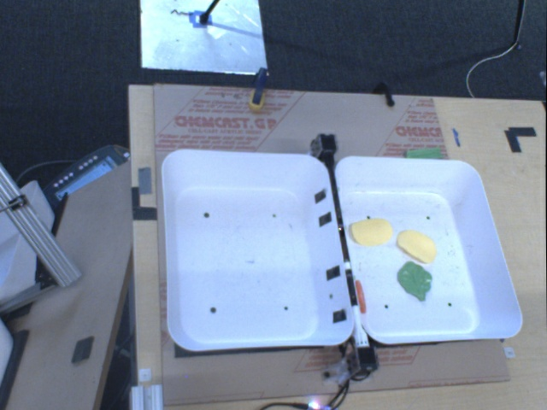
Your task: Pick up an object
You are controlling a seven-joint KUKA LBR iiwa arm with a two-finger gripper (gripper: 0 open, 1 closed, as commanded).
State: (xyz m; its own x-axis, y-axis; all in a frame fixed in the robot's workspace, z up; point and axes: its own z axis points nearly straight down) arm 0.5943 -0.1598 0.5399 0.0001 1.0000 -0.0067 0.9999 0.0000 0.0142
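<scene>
The right bin point(479, 196) holds three flat pieces. A pale yellow oval piece point(371, 231) lies near the bin's left wall. A second yellow piece point(417, 246) lies just right of it, slightly lower. A green leaf-like piece point(414, 280) lies below those two. A thin orange-red piece point(361, 295) rests against the left wall of the right bin, beside the divider.
The left bin point(184, 178) sits beside the right one, joined along a black-clipped divider point(338, 237). Both rest on a cardboard sheet point(222, 118) on the bench. A metal plate point(203, 22) lies behind. An aluminium frame point(34, 233) stands at the left.
</scene>
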